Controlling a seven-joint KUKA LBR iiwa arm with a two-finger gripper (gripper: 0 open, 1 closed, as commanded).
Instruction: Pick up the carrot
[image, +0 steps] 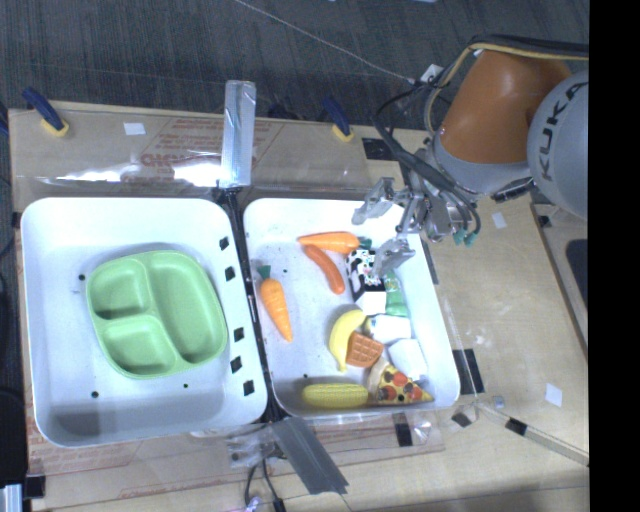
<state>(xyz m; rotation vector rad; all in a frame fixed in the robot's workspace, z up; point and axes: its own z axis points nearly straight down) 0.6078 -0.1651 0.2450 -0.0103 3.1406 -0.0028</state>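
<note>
Hovering over the right bin's (440, 330) far right corner, my claw (388, 228) hangs with its fingers spread apart and nothing between them.

Item, task object: carrot (275, 306), orange with a green top, lying flat near the right bin's left wall, about midway along it, top end toward the far edge. It lies well apart from my claw and touches no other item.

Item: two orange-red sausage-like pieces (328, 254) near the bin's far edge, just beside my claw.

Item: black-and-white patterned piece (360, 268), just under my lower finger; whether touching, I cannot tell.

Item: banana (342, 334), mid-bin, against a waffle-like piece (364, 350).

Item: white blocks (396, 340) along the right wall.

Item: corn cob (335, 395) at the near edge, with a pizza slice (402, 386) beside it in the near right corner.

Item: left bin (50, 400), holding a green divided plate (155, 312) of three compartments, centred.

Both bins sit side by side on the counter (520, 350).
</note>
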